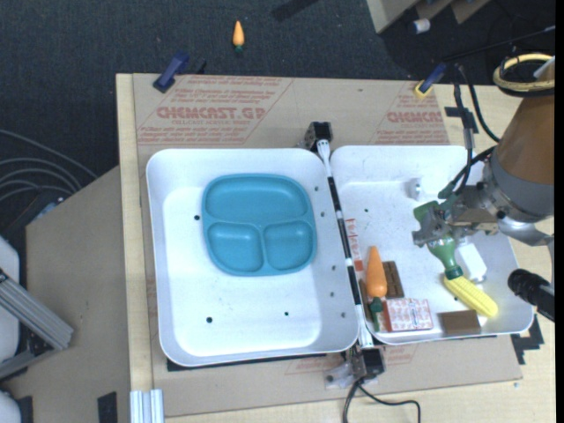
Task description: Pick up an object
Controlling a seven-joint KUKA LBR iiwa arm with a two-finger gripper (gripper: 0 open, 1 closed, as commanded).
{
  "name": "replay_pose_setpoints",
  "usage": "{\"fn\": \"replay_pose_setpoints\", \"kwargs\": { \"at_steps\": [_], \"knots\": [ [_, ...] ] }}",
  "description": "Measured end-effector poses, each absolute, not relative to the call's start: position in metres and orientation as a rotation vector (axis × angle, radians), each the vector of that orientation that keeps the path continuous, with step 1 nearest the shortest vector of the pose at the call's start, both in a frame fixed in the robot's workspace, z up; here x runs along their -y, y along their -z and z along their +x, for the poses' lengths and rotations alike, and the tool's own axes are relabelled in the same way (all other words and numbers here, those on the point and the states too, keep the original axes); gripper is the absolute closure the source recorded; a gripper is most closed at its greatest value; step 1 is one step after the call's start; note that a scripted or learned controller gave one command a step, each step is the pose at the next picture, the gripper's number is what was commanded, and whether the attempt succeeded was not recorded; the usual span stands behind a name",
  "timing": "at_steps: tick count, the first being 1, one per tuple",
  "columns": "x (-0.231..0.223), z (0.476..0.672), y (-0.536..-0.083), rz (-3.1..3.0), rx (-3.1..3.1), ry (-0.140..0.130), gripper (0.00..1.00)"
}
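Over the right bin (388, 161), claw (438, 233) (grip unclear, perhaps touching) above green-handled yellow corn (468, 291), carrot (376, 274) nearby

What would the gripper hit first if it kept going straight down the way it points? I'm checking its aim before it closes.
Probably the green handle of the yellow brush directly beneath the gripper; depth is hard to judge.
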State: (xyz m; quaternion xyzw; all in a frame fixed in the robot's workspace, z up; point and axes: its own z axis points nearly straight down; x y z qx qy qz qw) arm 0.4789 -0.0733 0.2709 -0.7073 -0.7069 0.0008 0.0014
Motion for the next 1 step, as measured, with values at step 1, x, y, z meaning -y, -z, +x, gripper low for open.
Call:
{"fn": "replay_pose_setpoints", "kwargs": {
  "at_steps": [1],
  "knots": [
    [0.0563, 0.4791, -0.2654, -2.219, 2.22, -0.002, 1.0]
  ]
}}
